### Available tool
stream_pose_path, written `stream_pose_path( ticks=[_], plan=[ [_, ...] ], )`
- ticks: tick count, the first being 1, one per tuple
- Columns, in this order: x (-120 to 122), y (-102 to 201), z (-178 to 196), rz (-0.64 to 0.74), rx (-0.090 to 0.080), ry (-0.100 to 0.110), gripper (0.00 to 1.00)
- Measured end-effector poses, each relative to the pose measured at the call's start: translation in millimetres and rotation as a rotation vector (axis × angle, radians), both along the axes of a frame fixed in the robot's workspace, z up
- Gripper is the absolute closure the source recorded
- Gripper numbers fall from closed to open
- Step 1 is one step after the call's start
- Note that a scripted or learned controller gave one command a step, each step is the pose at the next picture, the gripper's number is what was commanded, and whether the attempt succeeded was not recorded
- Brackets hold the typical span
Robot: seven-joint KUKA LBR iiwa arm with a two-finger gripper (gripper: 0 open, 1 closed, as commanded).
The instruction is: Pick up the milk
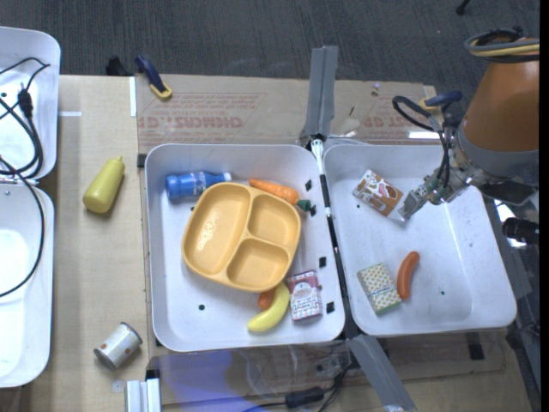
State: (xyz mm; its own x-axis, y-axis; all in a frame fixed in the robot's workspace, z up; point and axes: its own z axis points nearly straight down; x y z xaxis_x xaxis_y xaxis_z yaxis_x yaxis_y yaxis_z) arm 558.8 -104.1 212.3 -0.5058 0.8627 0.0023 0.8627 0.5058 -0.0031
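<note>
Because the arm enters from the right, claw (418, 201): low in the right bin (480, 312), whether apart or together I cannot tell.
Milk (304, 297): left bin (163, 256), beside the banana (268, 314) (well apart from the claw).

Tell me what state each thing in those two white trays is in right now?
Milk carton: lying in left bin, untouched.
Yellow plate: upright.
Blue bottle: on its side.
Banana: lying beside the milk carton.
Snack box: flat in right bin.
Gripper: beside the snack box.
</note>
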Motion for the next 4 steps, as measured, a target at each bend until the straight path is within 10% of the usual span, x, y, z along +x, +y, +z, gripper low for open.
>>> stream_pose_path(
  ticks=[2,3,4],
  plan=[
    [14,94,-23,0.025,-0.001,-0.002,1.00],
    [-81,110,-23,-0.178,-0.002,0.001,1.00],
    [-80,140,3,0.061,-0.001,-0.003,1.00]
  ],
)
